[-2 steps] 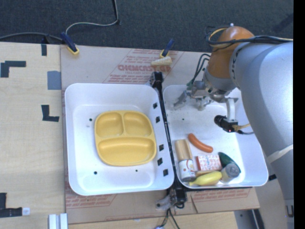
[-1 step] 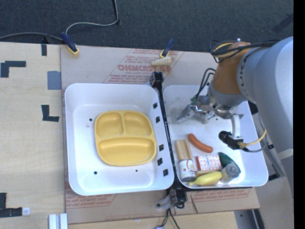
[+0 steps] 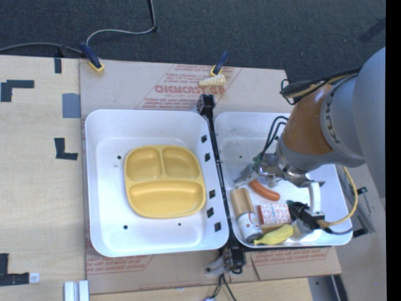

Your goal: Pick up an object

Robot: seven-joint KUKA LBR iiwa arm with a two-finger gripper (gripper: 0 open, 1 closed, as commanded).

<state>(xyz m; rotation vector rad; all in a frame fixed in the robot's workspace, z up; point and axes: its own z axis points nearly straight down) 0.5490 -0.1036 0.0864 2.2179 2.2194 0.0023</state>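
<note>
Two white bins sat together; the left bin held one yellow plate. Beside it, the right bin held one sausage, one banana, one can and the gripper, jaw state untellable.

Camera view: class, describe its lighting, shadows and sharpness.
Camera view: bright, even light whitens the left bin, washing out its surface detail; the yellow divided plate casts hardly any shadow; the arm looms large and soft-edged near the lens; small items beside the hot dog look slightly blurred.
</note>
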